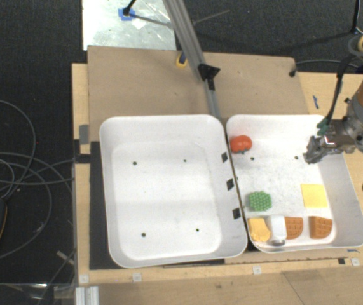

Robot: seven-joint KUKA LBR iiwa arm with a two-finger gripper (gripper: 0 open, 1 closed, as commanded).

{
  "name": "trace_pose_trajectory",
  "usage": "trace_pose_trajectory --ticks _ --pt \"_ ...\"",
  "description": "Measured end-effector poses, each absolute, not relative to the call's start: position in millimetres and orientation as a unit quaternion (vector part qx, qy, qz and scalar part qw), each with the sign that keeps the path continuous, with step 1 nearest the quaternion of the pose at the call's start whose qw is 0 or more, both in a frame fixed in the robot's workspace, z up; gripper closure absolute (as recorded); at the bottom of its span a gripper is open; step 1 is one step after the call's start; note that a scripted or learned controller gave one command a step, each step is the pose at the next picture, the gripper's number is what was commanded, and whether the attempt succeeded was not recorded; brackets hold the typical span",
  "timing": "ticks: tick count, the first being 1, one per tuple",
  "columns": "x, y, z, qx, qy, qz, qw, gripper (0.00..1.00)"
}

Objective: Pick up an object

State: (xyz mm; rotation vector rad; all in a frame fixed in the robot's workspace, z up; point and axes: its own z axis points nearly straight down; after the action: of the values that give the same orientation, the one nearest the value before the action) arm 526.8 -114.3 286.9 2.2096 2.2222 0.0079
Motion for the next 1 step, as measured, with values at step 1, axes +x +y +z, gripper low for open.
trace_pose_trajectory --ticks 1 --pt "525.9 -67.1 287.5 0.704 0.711 0.0015 0.000 1.00"
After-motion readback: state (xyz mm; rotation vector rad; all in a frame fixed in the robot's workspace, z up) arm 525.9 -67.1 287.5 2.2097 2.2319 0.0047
